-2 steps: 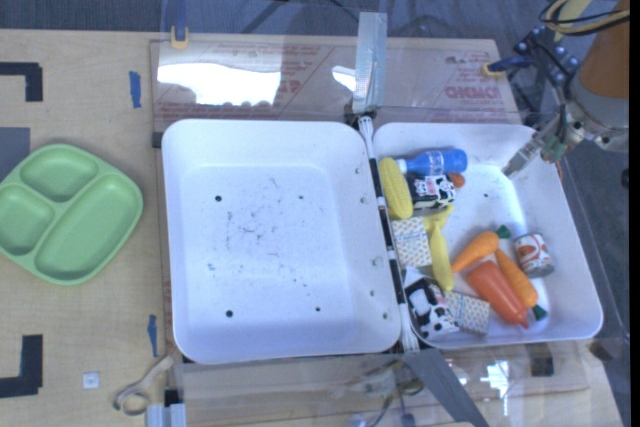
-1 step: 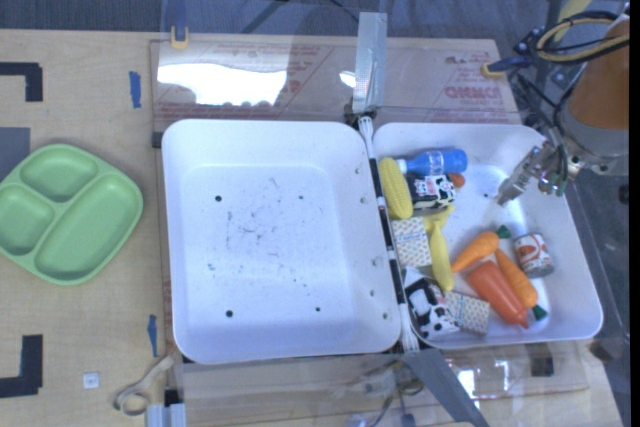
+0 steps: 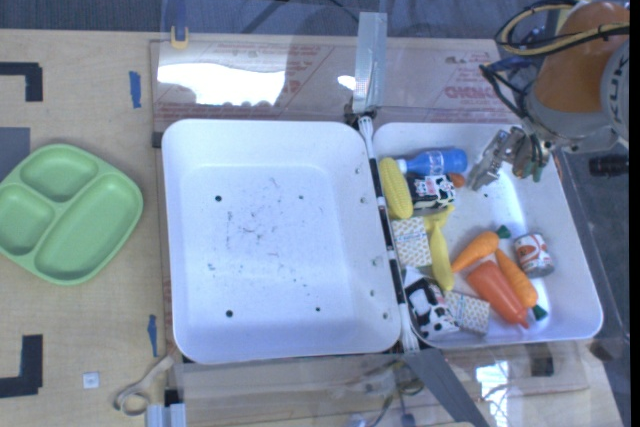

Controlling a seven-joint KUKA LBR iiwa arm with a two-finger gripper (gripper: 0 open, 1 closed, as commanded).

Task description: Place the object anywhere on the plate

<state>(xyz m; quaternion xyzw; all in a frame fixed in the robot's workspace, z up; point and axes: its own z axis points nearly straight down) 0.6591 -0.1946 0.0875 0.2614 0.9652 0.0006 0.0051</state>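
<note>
Gripper (image 3: 505, 158) up over the right bin (image 3: 575, 300), plate (image 3: 66, 212) far off on the bench (image 3: 90, 335).
You have the green divided plate lying left of the left bin (image 3: 265, 235), well apart from the toys. Objects sit in the right bin: blue bottle (image 3: 432, 162), corn cob (image 3: 395, 188), banana (image 3: 439, 253), two carrots (image 3: 497, 277), small can (image 3: 533, 253), black-and-white cartons (image 3: 432, 190). The gripper hangs near the bin's back edge, just right of the bottle; its fingers look slightly parted with nothing between them.

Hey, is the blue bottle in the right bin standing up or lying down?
Lying down. The blue bottle rests on its side on the right bin floor, lengthwise across the view, beside the corn cob.
</note>
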